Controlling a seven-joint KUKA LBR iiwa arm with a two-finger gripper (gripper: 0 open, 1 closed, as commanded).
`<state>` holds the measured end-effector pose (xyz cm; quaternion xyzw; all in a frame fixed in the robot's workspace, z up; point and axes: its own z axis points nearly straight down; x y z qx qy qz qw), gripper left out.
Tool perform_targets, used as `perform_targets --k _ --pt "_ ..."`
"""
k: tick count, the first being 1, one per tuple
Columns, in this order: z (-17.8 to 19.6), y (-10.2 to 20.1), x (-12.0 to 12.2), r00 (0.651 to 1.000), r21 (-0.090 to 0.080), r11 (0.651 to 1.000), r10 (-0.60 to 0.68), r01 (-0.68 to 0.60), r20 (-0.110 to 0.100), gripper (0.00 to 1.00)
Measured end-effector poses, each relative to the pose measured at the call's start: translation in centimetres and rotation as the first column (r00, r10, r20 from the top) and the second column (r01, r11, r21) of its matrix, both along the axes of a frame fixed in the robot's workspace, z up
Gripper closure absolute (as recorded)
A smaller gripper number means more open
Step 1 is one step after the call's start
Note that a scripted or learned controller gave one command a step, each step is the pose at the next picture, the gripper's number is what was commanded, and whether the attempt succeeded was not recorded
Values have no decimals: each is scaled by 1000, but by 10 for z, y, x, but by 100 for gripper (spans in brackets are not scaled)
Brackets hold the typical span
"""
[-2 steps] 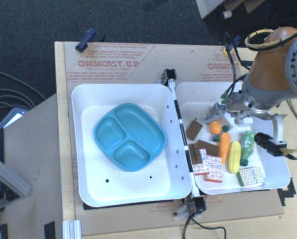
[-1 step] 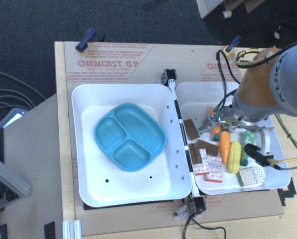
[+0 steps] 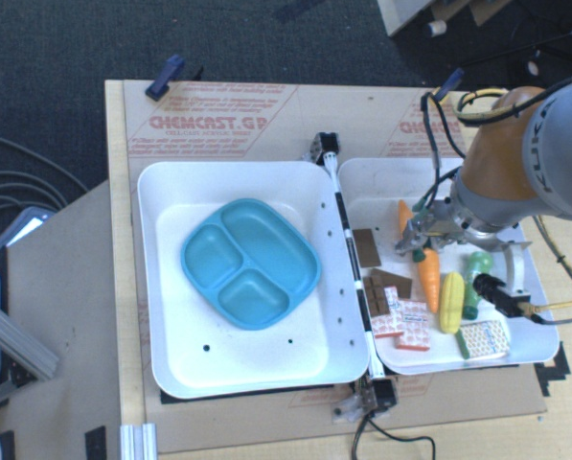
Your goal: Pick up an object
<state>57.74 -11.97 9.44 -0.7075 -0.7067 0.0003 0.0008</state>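
Observation:
My gripper hangs low in the right bin, near its middle. It sits right above the top end of an orange carrot and just below a smaller orange piece. Beside the carrot lie a yellow corn-like piece and a green item. The wrist hides whatever is directly under the gripper. I see nothing lifted off the bin floor.
Two brown blocks, red-printed packets and a checkered packet also lie in the right bin. A blue divided plate rests in the left bin. A black divider rail runs between the bins.

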Motion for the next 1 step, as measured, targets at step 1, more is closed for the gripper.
perform_targets --k 1 --pt "91 63 -17 1000 0 1000 2 -2 2 100"
